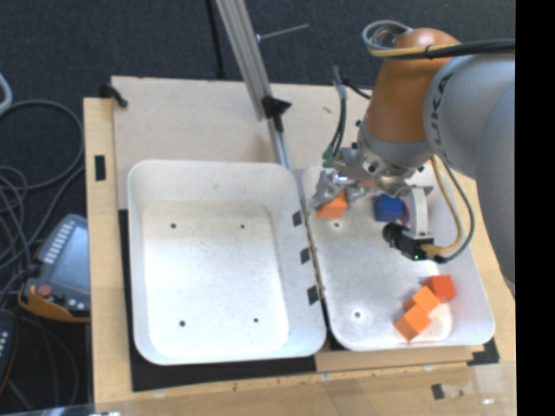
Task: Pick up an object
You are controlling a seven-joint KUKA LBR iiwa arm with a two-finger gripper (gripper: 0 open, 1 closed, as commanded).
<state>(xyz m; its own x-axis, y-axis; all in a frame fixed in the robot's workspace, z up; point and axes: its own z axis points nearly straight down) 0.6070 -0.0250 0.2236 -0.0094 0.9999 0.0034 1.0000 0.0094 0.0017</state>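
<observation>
My gripper (pixel 332 191) hangs over the upper left corner of the right bin (pixel 364 319), close to the divide between the two bins. A small orange block (pixel 333 205) sits right at its tip, partly covered by it; whether the block is gripped or just lies beneath is unclear. A blue block (pixel 388 208) lies just to the right of it, under the wrist. Three more orange blocks (pixel 423 306) cluster in the right bin's near right corner.
The left bin (pixel 156 232) stands beside the right one. A slanted metal pole (pixel 251 68) rises behind the bins. The grey arm with its orange band (pixel 408 85) and cables covers the right bin's far right part.
</observation>
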